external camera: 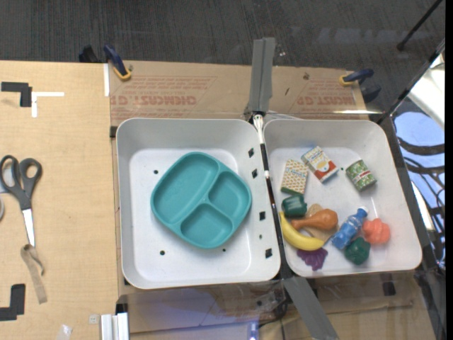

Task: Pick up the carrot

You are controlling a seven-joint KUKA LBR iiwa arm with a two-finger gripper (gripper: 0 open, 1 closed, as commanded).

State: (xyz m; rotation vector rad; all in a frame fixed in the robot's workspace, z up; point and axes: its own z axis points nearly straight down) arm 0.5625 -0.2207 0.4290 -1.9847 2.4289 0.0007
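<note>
arm and tool — their pose cannot be told here.

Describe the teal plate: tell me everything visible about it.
The plate is teal, looks like smooth plastic, a rounded square with three compartments: one large on its left, two smaller on its right. Nothing lies in them. It sits flat, turned at an angle, about mid-floor in the left bin, touching only the bin floor and apart from its walls.
</note>
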